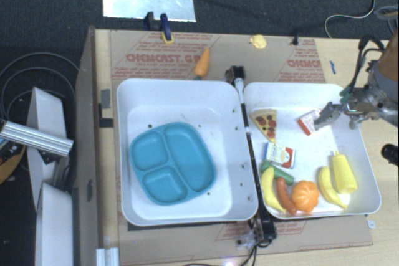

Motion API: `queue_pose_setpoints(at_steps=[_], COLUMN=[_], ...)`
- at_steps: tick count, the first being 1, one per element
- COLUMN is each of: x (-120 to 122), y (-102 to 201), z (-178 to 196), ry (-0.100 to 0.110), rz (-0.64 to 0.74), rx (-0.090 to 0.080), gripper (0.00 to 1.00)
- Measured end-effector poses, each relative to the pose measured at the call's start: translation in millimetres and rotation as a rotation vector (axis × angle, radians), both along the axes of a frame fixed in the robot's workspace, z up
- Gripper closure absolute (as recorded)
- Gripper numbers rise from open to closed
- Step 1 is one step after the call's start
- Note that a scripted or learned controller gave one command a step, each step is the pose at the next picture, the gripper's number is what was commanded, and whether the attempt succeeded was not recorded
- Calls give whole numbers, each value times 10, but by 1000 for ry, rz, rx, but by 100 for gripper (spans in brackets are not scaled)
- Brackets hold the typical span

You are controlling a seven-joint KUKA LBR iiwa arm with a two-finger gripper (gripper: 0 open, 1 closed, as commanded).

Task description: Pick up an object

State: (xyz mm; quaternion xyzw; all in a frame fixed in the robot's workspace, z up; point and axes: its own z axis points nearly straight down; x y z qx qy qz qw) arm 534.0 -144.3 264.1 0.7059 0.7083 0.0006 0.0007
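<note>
My gripper [325, 116] hangs over the upper right part of the right bin [355, 140], its tip right beside a small red and white packet [306, 122]; whether it touches the packet is unclear. A toy pizza slice [265, 123] lies to the left of it. Lower in the bin sit a small white carton [280, 156], a yellow bottle [343, 172], two bananas [269, 187] [329, 188], a red sausage [284, 194] and an orange [305, 194].
The left bin [187, 99] holds a blue divided plate [172, 162]. On the bench behind the bins lie a toy carrot [201, 63] and a small yellow piece [258, 42]. A black divider [247, 134] runs between the bins.
</note>
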Motion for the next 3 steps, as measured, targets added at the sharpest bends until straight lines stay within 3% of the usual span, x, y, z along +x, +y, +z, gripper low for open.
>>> queue_pose_setpoints(at_steps=[1,2,3], x=[-343,-448,333], y=[202,384,436], z=[-1218,-1789,-1786], ry=[14,-6,-7], rz=[-2,-3,4], rx=[4,2,-1], gripper=[0,0,0])
